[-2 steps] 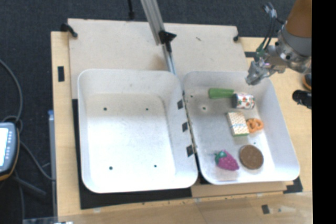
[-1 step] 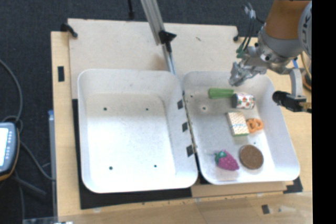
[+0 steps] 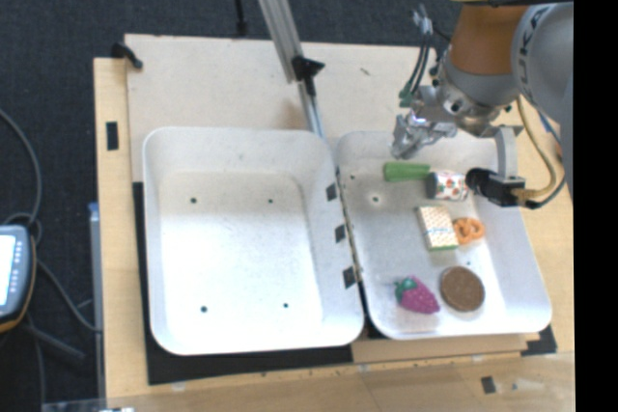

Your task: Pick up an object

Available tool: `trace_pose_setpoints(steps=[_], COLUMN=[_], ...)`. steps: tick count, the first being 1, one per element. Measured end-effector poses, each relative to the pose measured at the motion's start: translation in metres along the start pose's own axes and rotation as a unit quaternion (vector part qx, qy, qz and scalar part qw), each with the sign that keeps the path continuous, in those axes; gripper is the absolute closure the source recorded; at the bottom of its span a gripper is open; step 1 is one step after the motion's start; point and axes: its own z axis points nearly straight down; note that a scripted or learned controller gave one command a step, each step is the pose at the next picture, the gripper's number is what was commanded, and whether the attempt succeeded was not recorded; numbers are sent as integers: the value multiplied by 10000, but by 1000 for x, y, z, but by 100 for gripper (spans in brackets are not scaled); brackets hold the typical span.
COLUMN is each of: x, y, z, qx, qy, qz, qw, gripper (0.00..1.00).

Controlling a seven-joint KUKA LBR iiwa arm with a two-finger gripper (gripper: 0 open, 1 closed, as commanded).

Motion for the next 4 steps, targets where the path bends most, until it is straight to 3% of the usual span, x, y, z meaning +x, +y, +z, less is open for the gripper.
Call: trace_pose_setpoints(steps=[3, 4], x=[152, 148], y=[24, 23], z=[13, 12], qx=[-8, -6], qy=[3, -8], qz=[-6, 8], qw=[10000, 10000], gripper=[100, 0])
